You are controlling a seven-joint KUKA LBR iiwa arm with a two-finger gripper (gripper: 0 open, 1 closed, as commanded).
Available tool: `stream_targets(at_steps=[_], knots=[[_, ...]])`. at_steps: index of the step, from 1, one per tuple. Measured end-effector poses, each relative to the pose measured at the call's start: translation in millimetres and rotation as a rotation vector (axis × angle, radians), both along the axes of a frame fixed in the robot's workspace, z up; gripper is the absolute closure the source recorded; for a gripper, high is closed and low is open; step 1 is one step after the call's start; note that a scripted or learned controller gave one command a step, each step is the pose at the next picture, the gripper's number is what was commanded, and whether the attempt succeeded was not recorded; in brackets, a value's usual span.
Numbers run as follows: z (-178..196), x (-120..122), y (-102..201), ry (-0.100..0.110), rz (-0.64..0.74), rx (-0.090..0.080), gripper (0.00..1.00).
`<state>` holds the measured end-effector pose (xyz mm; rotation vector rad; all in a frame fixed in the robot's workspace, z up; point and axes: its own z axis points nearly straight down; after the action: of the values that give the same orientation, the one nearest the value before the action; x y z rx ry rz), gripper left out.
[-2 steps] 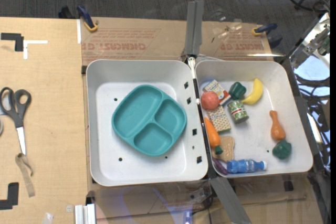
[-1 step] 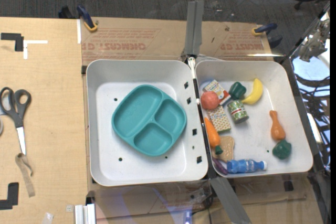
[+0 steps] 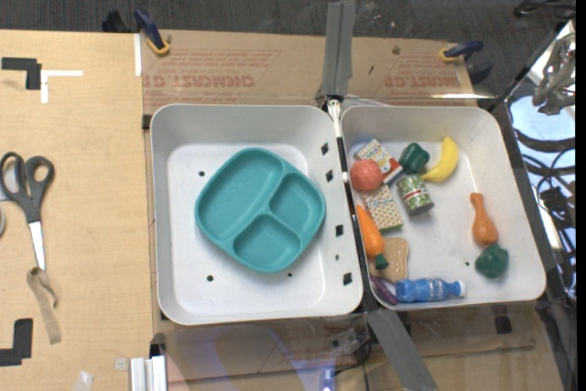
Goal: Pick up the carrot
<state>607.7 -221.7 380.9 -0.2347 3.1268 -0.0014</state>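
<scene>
At the right edge, above the right bin [image 3: 513, 197], part of the arm [image 3: 557, 73] hangs; the tool's state cannot be told. The carrot [image 3: 369, 231] lies along that bin's left wall.

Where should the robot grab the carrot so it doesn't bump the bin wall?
Probably the carrot's thick middle, coming straight down from above. It lies flat and lengthwise close along the right bin's left wall, with a cracker box close on its other side, so closing the gripper across its narrow width looks best, though tight.
</scene>
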Motion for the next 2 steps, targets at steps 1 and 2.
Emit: stream_targets(at_steps=[1,2], knots=[[30.2,52.6,0.3,0.000,0.312,0.000,1.00],[12.9,52.5,0.7,0.002,0.648,0.000,1.00]])
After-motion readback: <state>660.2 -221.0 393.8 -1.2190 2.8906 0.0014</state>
